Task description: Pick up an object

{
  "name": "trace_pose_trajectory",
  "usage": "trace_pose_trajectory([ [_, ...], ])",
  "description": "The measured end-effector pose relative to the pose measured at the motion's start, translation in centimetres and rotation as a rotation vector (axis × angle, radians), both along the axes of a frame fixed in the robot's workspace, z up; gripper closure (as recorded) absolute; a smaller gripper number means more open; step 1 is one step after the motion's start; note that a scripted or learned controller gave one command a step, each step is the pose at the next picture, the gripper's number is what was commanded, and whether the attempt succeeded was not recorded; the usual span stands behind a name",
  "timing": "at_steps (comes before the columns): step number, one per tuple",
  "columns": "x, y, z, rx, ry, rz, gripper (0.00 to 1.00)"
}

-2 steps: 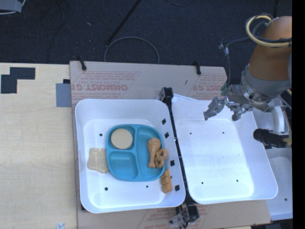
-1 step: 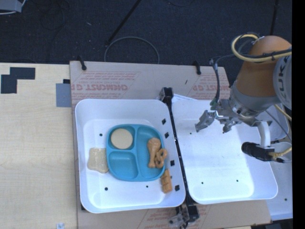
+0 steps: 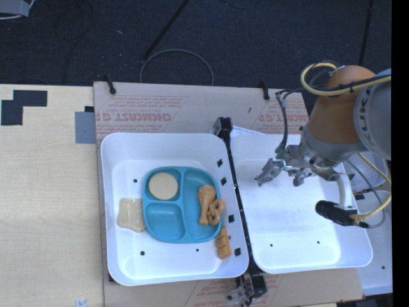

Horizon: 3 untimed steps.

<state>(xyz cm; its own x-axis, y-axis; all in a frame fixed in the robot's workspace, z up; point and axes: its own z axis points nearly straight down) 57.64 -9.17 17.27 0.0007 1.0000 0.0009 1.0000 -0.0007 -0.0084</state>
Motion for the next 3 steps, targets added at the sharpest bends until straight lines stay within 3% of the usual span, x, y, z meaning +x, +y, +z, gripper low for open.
trace_pose_trajectory([
  [1, -0.6, 0.9, -5.7, 0.001, 0.000, -0.002, 0.00],
  [2, -0.6, 0.7, -4.4, 0.000, -0.001, -0.009, 1.00],
  [3, 0.0, 0.5, -0.1, -0.001, -0.010, -0.004, 1.00],
])
